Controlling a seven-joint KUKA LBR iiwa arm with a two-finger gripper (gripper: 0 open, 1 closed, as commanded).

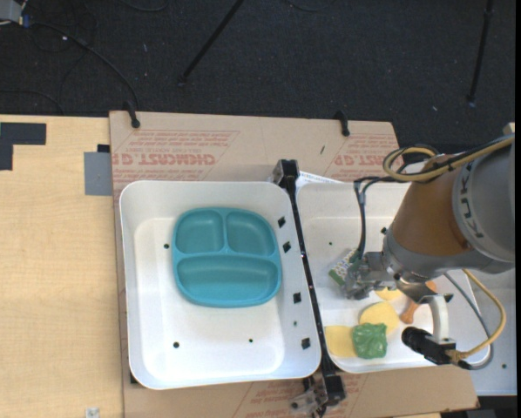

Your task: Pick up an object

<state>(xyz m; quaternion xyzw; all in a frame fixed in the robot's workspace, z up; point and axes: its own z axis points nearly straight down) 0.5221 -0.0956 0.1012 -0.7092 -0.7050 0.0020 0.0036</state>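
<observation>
One crumpled green soft lump (370, 340) sits lower right of frame, no clear long axis, just below my gripper (358, 279); finger spread: cannot tell.

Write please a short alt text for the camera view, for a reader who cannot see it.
A grey and orange robot arm reaches from the right into the right white bin, its gripper low near a green object and yellow pieces. The left white bin holds a teal divided plate.
</observation>
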